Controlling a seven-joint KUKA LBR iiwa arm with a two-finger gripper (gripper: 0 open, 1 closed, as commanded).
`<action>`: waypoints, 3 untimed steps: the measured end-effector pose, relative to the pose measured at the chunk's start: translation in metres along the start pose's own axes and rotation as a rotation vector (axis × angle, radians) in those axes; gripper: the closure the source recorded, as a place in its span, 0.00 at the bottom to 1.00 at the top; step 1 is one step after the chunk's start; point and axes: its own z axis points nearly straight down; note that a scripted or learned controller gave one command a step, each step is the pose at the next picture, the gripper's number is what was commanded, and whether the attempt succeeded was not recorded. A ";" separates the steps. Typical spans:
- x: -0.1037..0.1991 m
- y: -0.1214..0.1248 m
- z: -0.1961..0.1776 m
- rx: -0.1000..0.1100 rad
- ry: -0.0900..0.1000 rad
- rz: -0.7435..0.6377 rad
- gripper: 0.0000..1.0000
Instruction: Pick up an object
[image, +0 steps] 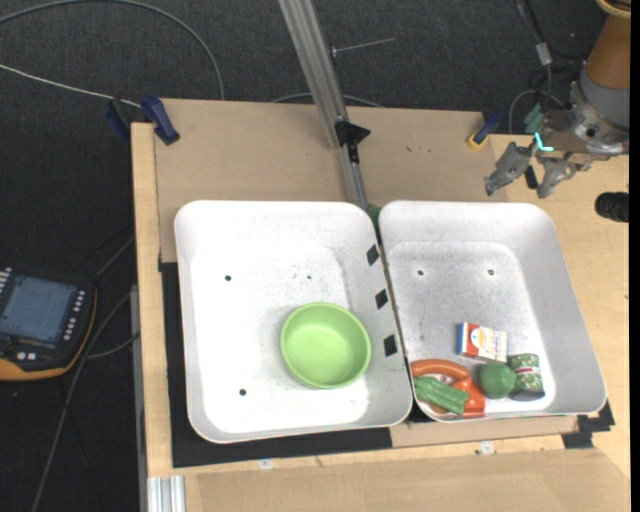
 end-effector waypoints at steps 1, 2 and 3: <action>0.000 0.000 0.000 0.000 0.000 0.000 0.00; 0.004 0.004 0.061 0.005 0.001 0.000 0.00; -0.003 0.001 0.121 0.006 0.001 0.000 0.00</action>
